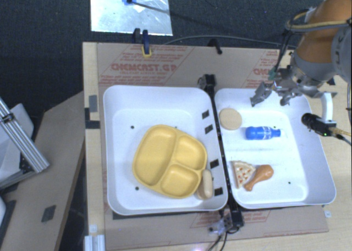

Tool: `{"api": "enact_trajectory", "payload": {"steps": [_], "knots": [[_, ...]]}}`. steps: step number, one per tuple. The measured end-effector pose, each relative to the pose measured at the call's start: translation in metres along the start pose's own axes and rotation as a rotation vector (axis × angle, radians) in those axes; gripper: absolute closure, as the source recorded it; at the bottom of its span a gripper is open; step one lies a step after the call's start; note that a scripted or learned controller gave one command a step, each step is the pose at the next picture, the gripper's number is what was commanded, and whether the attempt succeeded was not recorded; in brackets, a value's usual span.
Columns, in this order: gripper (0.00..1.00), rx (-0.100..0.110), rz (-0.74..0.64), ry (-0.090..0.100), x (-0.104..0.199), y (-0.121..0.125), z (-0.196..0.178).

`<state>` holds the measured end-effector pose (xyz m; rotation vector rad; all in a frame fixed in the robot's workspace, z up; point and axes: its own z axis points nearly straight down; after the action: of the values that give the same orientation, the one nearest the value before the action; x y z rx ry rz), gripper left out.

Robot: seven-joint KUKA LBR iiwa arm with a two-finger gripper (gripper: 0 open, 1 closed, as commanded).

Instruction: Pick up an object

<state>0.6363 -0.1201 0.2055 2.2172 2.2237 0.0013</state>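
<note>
Left bin (pixel 118 112): yellow tray (pixel 169 160); bread roll (pixel 206 184) at its near corner.
Right bin (pixel 313 176): pizza slice (pixel 241 172) touching drumstick (pixel 259 176); beyond, blue bottle (pixel 262 132) lying flat; cookie (pixel 230 118).
Gripper (pixel 272 94): above far rim, jaws apart, holding nothing.

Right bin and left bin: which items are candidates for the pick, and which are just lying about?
Candidates, near the gripper:
round cookie
blue bottle
pizza slice
drumstick

Lying about:
yellow divided tray
bread roll
clamp
foil sheet
</note>
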Motion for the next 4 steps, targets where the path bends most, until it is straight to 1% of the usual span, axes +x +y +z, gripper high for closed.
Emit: {"api": "enact_trajectory", "payload": {"steps": [1, 2, 3, 4], "knots": [[0.00, 0.003, 0.001, 0.000, 0.000, 0.002, 0.042], [0.00, 0.004, 0.002, 0.001, 0.001, -0.004, 0.103], [0.00, -0.004, 0.002, 0.000, 0.001, -0.001, 0.116], [1.00, -0.013, 0.002, -0.001, 0.001, 0.001, 0.104]]}}
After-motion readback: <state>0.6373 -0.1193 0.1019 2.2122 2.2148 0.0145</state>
